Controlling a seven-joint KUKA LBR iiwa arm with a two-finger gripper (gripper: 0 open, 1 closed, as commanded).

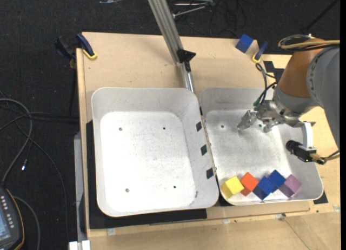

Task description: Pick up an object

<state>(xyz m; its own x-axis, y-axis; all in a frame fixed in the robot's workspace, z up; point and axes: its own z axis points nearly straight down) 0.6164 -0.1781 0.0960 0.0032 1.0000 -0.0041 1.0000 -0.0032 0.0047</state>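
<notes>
Four small blocks lie in a row along the near edge of the right bin (227,100): a yellow block (233,186), an orange block (249,182), a blue block (271,183) and a purple block (290,185). My gripper (254,123) hovers over the bin's middle, well behind the blocks. Its two fingers are spread apart with nothing between them. The grey arm with its orange band (296,76) comes in from the right.
The left bin (108,100) stands beside the right one on the wooden bench. A blue block (245,42) lies on the bench behind the right bin. A metal pole (165,21) slants up from between the bins.
</notes>
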